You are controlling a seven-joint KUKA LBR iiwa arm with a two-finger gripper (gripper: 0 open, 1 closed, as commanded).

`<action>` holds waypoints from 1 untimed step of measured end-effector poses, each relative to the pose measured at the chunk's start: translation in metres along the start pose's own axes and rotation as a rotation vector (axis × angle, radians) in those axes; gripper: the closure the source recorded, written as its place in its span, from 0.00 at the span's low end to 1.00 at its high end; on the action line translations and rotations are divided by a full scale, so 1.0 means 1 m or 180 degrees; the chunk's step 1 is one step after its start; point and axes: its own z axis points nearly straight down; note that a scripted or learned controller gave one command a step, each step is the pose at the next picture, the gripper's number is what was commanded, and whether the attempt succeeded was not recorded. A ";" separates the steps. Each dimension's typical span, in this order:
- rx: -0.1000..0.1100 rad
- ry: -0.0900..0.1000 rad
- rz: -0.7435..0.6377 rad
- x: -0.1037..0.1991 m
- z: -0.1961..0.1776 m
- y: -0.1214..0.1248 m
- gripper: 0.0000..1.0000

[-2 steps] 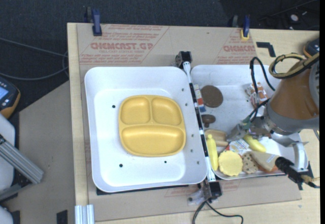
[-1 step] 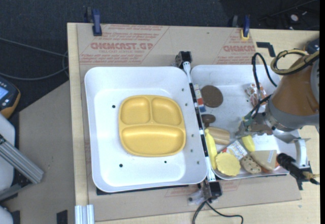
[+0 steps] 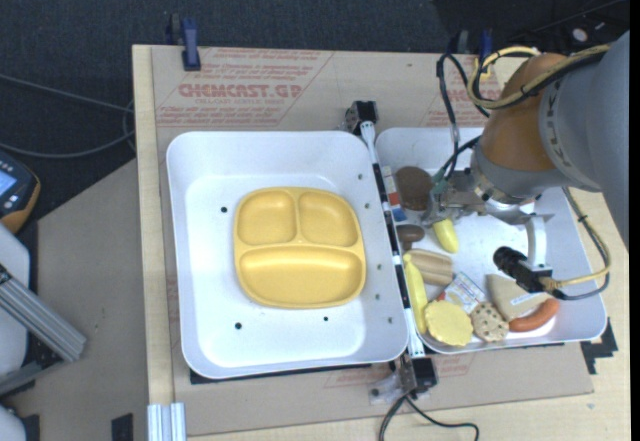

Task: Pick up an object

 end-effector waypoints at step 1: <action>-0.0021 0.0009 -0.0005 0.067 -0.107 0.013 1.00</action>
